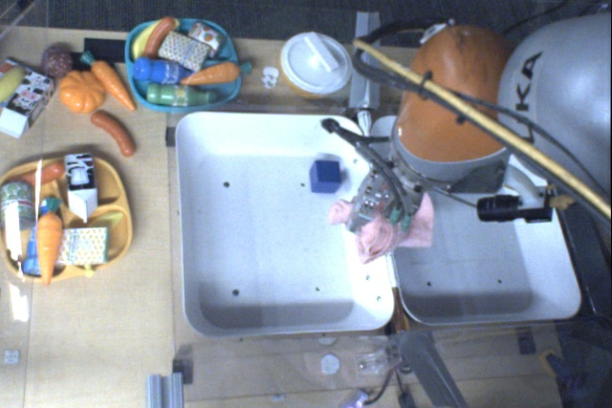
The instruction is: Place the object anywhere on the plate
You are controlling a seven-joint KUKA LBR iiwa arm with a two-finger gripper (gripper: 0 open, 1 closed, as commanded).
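Pink cloth (382, 232) bunched under claw (371, 208) — blue cube (326, 174) beside

- My own wrist and orange band (449, 96) cover much of the right bin (497, 291), above and to the right of my claw (375, 210); its upper part cannot be seen.
- The pink cloth (387, 229) lies bunched right under my claw, and part of it is hidden by my fingers.
- Whether my fingers are pinching that cloth is too blurred to tell.
- My arm's grey body (564, 91), far right of the claw, is cut off by the frame edge.
- Far left of the claw, the yellow tray (120, 205) and the toy food (24, 96) near it are clipped by the frame edge.
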